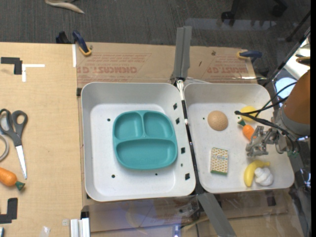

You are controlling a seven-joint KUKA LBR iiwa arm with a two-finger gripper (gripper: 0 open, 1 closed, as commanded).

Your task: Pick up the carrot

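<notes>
A small orange carrot [248, 131] lies in the right bin [232, 181], near its right side, just below a yellow item [247, 112]. My gripper [257, 146] hangs over that bin just right of and below the carrot, close to it, with black cables running across above it. Whether it touches the carrot is unclear. A second orange carrot with a green stub [8, 177] lies on the wooden bench at the far left, outside the bins.
The right bin also has a tan ball [217, 120], a small cracker box [219, 160] and a banana [252, 173] beside a white lump [264, 177]. A teal divided plate [145, 139] sits in the left bin [94, 181]. Scissors [15, 137] lie on the left bench.
</notes>
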